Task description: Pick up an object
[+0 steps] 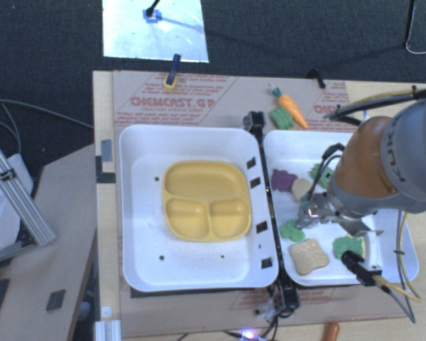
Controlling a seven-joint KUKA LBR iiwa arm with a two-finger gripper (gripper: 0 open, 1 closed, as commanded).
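Observation:
My gripper [309, 214] hangs low inside the right bin [409, 261], at its left-middle. Just below it lies a small green leafy toy [292, 230]. A toast-like slice [309, 256] rests at the bin's front. Purple grapes [282, 180] and a pale beige piece [302, 187] lie just behind the gripper. Another green piece [348, 246] sits to the front right, and a further green piece [318, 172] peeks out beside the wrist. The arm's body hides much of the bin's middle.
The left bin [138, 190] holds a yellow divided plate [206, 199]. A toy carrot [292, 108] and a green toy [280, 118] lie on the cardboard behind the bins. A blue and yellow tool [172, 72] rests farther back left.

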